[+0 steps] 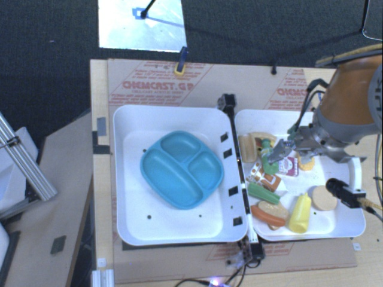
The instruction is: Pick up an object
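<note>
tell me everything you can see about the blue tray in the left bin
The blue tray is a light blue plate of smooth plastic look, rounded at the corners, divided by raised ridges into three compartments, one long and two smaller. It lies flat and turned at a slant on the floor of the left bin, near the middle, clear of the walls. Nothing lies in it or touches it apart from the bin floor.

Even, fairly bright overhead light. Glare whitens the far metal sheet (141, 15) and both bins (128, 220). Shadows are soft and faint. Fine detail looks slightly soft throughout.
</note>
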`<action>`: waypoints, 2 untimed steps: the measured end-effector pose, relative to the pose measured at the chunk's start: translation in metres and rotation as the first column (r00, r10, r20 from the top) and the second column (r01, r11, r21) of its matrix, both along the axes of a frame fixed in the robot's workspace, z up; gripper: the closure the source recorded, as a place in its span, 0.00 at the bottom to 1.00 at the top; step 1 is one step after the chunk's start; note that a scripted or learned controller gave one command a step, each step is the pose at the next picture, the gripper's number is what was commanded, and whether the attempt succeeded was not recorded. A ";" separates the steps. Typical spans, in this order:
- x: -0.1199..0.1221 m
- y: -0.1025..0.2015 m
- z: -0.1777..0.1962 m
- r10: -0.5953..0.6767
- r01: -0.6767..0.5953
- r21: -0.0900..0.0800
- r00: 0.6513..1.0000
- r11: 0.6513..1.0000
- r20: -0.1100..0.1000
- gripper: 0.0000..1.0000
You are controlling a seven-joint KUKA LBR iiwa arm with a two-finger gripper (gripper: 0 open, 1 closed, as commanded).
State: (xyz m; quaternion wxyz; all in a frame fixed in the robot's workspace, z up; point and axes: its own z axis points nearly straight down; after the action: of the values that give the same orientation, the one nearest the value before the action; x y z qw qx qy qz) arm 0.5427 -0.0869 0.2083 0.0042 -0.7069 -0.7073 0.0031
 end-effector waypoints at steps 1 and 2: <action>0.003 0.000 0.005 0.002 -0.002 -0.001 1.000 1.000 0.012 0.00; 0.004 -0.007 -0.054 0.000 0.000 -0.001 1.000 1.000 0.005 0.00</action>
State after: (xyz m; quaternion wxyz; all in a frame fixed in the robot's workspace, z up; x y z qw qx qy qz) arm 0.5471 -0.0937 0.1540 0.0020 -0.7070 -0.7072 0.0014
